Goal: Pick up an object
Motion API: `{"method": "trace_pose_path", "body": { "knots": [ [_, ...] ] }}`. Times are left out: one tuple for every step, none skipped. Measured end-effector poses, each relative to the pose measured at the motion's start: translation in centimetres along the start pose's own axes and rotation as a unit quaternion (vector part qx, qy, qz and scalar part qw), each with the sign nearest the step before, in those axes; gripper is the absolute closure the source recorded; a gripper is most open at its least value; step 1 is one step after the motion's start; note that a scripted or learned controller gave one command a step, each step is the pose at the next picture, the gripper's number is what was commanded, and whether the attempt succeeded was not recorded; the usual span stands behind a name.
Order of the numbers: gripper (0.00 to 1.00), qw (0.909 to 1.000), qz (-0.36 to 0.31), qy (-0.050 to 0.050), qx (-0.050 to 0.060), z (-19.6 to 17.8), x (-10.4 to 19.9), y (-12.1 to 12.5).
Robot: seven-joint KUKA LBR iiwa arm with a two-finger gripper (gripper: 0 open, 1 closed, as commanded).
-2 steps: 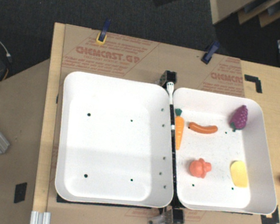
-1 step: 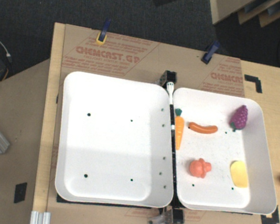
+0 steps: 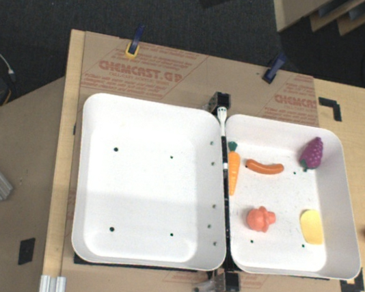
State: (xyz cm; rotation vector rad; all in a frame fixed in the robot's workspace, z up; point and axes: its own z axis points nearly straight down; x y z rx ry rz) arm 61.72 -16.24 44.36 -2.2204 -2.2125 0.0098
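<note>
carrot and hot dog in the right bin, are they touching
Apart. The camera view shows bare white bin floor between the carrot and the hot dog.

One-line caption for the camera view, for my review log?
Right bin holds carrot, sausage, purple grapes, red piece and yellow piece; left bin alongside.

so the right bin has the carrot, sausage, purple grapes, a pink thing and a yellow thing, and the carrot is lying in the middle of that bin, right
Not quite. The camera view shows the carrot lying against the left wall of the right bin, next to the divide between the two bins, not in the middle. The rest holds: the sausage, purple grapes, pink object and yellow object are all in that bin.
</note>
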Motion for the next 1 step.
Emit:
{"method": "trace_pose_path", "body": {
  "knots": [
    [1.00, 1.0000, 0.000, 0.001, 0.001, 10.82, -3.22, 1.43]
  ]
}}
